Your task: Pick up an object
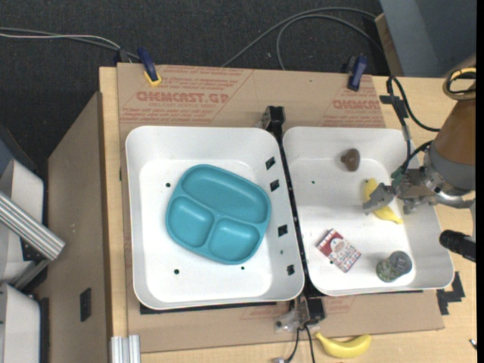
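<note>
end effector [384, 200] low over yellow banana [382, 206] in right bin [321, 282] | grip state: cannot tell | risk: curved banana may slip sideways, ending in an empty pinch

Bins [144, 225]: plain white
Divided tray [218, 213]: turquoise blue
Banana piece [380, 203]: yellow
Round lump [349, 158]: brown
Packet [338, 249]: red and white, printed pattern
Ball [394, 265]: mottled grey-green
Clamps [149, 66]: blue and yellow

Divided plate [218, 214] in left bin [144, 225]; stone [349, 158], banana [380, 203], packet [338, 249], ball [394, 265] in right bin [318, 157].
</note>
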Robot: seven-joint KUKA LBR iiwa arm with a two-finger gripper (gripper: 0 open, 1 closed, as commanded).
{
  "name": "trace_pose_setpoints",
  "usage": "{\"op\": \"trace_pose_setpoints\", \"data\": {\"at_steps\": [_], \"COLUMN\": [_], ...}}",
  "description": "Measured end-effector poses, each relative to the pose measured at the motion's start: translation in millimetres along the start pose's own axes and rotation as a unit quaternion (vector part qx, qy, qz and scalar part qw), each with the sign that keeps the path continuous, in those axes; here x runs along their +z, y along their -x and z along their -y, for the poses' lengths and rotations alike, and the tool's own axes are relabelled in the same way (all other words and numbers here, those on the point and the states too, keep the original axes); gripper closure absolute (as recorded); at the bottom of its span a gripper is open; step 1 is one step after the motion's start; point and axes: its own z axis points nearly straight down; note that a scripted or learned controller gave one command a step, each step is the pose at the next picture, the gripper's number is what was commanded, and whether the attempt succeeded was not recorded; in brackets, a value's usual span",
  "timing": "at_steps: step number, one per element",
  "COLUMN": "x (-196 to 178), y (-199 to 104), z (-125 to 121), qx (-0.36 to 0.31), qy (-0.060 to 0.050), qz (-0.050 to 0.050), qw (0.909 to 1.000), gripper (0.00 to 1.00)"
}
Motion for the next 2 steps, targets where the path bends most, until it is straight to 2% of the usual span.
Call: {"op": "trace_pose_setpoints", "data": {"at_steps": [1, 2], "x": [58, 43], "y": [5, 5], "z": [-7, -9], "qx": [0.000, 0.000], "qy": [0.001, 0.004], "qz": [0.000, 0.001], "qw": [1.0000, 1.0000], "gripper": [0.00, 1.00]}}
